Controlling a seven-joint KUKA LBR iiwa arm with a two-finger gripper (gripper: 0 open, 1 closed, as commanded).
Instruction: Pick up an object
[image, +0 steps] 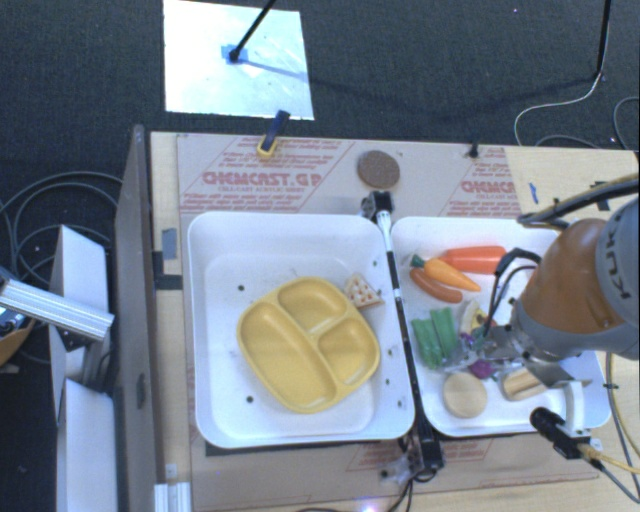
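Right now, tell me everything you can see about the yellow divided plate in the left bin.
The yellow divided plastic plate is a rounded tray with three compartments: one long and two smaller. It looks smooth and matte, and lies flat, turned at an angle, on the floor of the left white bin. A small tan waffle-patterned piece lies at its upper right rim.

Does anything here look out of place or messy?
One thing: a small cracker sits alone in the left bin, touching the yellow tray's rim, while the other toy food is piled in the right bin.
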